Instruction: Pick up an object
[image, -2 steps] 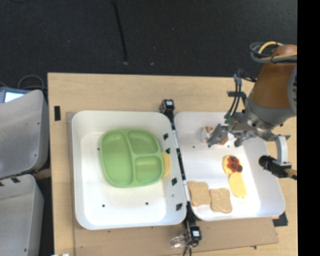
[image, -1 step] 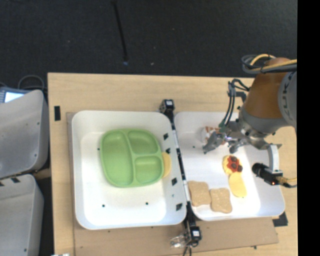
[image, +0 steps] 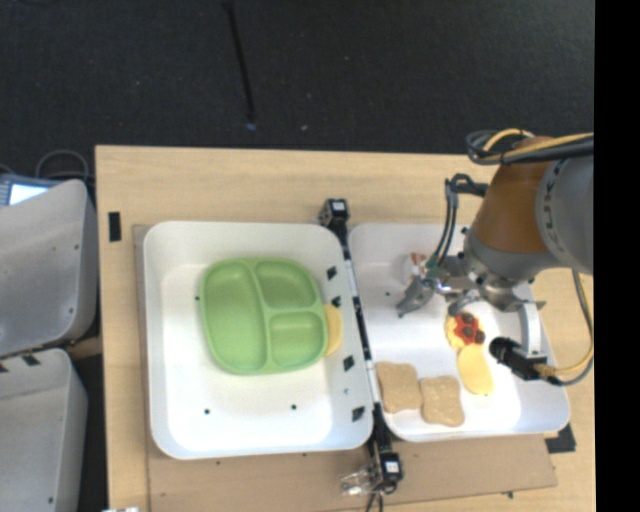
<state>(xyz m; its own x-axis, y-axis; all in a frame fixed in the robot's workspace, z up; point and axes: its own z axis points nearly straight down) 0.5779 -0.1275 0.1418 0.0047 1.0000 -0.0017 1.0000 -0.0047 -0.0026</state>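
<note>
I hover over the right bin (image: 400, 250); my gripper (image: 440, 290) (whether spread or closed, I cannot tell) sits just left of the red-yellow toy (image: 464, 328), 2 breads (image: 420, 392) nearer.

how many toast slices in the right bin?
2. One toast slice lies at the right bin's near-left corner; the other lies just right of it. The arm may hide more.

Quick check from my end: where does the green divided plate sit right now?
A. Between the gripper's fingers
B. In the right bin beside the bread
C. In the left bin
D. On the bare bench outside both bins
C: the green divided plate lies flat inside the left bin, across the divider from the arm.
</note>
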